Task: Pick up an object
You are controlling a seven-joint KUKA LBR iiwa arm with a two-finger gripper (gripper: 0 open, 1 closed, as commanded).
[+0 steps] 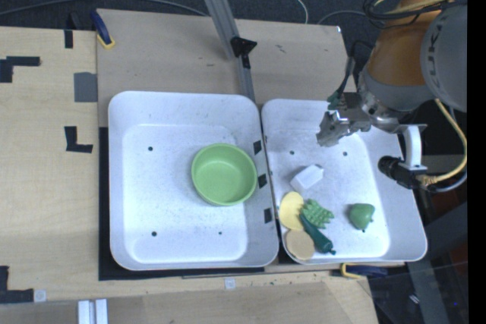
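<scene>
1. Raised above the bench and so closest to the lens, the arm [414, 49] reaches in over the far corner of the right bin [357, 117]. A long sweep from here could drag its hanging cables across the bin wall.
2. Beside it, the left bin [121, 163] holds one green bowl [223, 174]. It is well apart from the tool and, by my judgement, too wide and round-walled for a sure grip, so a try there would likely slip off the rim.
3. At the near end of the right bin lies a cluster: a yellow piece [291, 210], a dark green leafy toy [317, 228] and a tan disc [299, 243], touching or overlapping. A descent here risks catching two things or wedging between them.
4. A green pepper-like toy [361, 215] sits alone near the bin's right side. It looks rounded and may roll away.
5. A white block [307, 177] lies by itself, the candidate nearest the tool and probably the safest. It lies askew, so a misaligned approach could push it aside.
6. The gripper [332, 131] hangs over bare bin floor beyond the block. Whether it is open or closed I cannot tell, and nothing shows in its grasp. Dropping straight down would close on nothing.
</scene>
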